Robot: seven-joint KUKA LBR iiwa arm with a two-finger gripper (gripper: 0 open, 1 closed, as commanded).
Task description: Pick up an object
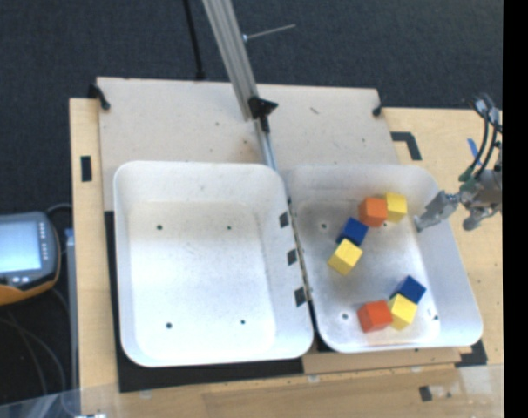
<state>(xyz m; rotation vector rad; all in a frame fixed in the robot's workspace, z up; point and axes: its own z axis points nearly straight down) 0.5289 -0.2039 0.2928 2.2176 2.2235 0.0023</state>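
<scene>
Camera view from above: the gripper, its opening impossible to tell, hovers at the right bin's far right edge, just beside an orange block touching a yellow block.

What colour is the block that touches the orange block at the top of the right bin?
Yellow, seen clearly in the camera view.

Both white bins look like smooth, slightly glossy plastic with dark speckling — the counter underneath reads as pale matt wood, and the blocks look smooth and matt.
</scene>
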